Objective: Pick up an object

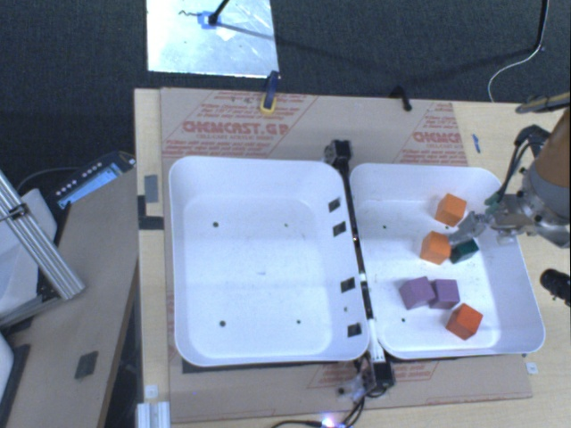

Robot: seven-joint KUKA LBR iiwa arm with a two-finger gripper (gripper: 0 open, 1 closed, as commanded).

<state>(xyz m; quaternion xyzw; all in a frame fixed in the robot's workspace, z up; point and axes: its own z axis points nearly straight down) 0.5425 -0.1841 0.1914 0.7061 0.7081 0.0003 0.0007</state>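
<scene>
- Reaching in from the right edge, the grey arm (549, 190) hangs over the right-hand bin (513, 328), its wrist low above the bin's right wall.
- The gripper (464, 239) points left, towards the middle of that bin; one finger is a pale grey bar and the tip below it looks dark green.
- How wide the gripper stands is not something I can tell: the tips are small and blurred against the white floor, and no block is visibly clamped between them.
- An orange block (435, 248) lies just beside the gripper tips, on their left, close enough to look as if it touches them, though contact is unclear.
- A second orange block (451, 209) sits nearby, farther towards the back of the bin and apart from the first.
- Two purple blocks lie side by side and touching nearer the front: the larger one (415, 292) on the left, the smaller one (444, 292) on the right.
- A red-orange block (464, 321) rests close to the smaller purple one, towards the front right corner.
- All five blocks lie on the floor of the right-hand bin.
- The left-hand bin (183, 266) sits alongside, joined at a dark centre strip (352, 266) with small black clips.
- Both bins rest on a brown printed board (241, 123).
</scene>
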